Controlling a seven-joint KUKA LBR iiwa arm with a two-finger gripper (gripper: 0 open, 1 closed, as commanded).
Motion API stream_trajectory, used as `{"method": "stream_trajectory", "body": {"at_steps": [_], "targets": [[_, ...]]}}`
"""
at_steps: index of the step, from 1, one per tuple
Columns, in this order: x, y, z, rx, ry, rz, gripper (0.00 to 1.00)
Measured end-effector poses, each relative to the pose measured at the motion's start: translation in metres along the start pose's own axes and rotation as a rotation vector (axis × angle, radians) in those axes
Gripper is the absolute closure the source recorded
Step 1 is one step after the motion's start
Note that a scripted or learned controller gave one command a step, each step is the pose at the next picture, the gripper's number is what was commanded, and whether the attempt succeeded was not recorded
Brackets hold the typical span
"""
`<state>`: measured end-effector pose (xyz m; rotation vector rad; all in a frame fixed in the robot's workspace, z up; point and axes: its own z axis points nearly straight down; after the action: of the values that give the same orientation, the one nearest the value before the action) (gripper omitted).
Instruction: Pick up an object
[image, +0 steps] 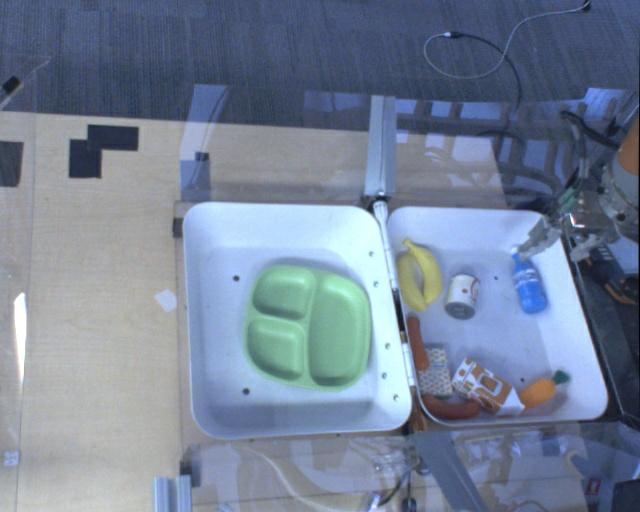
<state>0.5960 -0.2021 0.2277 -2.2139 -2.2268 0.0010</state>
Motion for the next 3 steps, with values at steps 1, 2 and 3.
{"method": "stream_trajectory", "body": {"at_steps": [1, 2, 3], "targets": [[-0.001, -0.005, 0.132, -0.004, 0.001, 0.157, 0.00], [0.071, -0.006, 0.139, -0.010, 0.000, 0.225, 0.00], [0.073, -0.004, 0.129, -0.013, 0.002, 0.222, 1.00]]}}
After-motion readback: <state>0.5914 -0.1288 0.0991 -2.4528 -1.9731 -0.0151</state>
